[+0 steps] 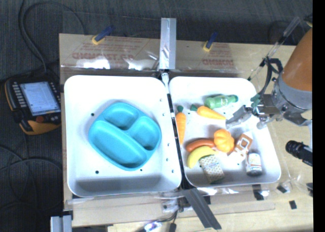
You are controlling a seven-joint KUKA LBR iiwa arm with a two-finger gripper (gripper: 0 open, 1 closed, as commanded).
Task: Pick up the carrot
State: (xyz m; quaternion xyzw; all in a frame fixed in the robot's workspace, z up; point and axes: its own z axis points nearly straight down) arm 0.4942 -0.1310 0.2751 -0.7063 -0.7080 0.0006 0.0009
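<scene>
In the right bin (264, 172): two carrots, one (210, 112) near the far edge, another (180, 124) along the left wall; gripper (242, 115) hovers, jaws released.

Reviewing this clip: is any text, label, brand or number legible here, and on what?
None is legible.
Red print on the plastic sheet behind the bins: blurred.
Pendant screen: too small.
Labels on the green bottle, small jar and orange carton: too small.

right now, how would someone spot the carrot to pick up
Look in the right bin, the crowded one. Near its far side lies the carrot, just in front of the green bottle. It is a slim orange cone with a green stem end, unlike the round orange pumpkin nearer the camera.
</scene>
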